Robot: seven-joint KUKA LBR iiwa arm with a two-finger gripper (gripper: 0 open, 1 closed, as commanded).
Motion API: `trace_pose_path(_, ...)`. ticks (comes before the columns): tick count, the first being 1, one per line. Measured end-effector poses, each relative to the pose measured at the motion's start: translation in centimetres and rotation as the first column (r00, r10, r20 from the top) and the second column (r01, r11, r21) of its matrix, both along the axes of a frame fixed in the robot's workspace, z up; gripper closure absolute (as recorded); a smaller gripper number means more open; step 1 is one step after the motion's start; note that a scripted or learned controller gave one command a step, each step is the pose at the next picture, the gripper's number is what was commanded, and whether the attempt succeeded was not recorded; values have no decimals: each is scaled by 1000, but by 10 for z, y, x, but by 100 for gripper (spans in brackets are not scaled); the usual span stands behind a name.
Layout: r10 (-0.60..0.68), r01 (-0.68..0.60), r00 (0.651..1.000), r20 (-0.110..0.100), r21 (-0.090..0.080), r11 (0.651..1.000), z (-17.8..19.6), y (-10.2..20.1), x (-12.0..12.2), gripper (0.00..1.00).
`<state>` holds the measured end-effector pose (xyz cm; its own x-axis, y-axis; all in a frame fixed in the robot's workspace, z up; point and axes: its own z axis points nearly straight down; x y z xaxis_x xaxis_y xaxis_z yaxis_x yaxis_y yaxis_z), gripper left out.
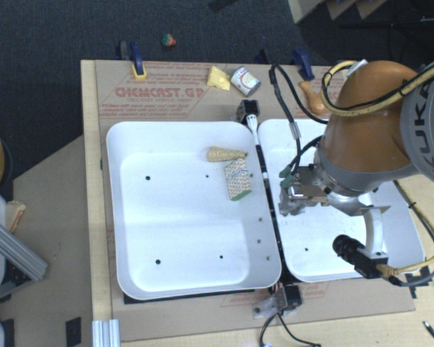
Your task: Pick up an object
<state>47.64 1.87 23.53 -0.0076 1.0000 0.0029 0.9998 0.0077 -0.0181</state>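
Observation:
In the left bin [166, 266], near its back right corner, lie a tan roll-shaped object [224, 154] and, just in front of it, a small patterned packet with a green edge [237, 178]. My gripper [293, 194] hangs over the left side of the right bin [315, 266], close to the wall between the bins. The big orange and grey wrist covers most of it from above, so its fingers are hidden. Nothing can be seen in it.
On the board behind the bins lie a yellow wedge [218, 79] and a small white box [245, 82]. Blue clamps [137, 55] hold the board's back edge. Cables run along the divider and off the arm at the front right.

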Motion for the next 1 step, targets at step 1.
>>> trace_pose_path(1,-6,6,999,40,-4,1000,145,-10,81,100)
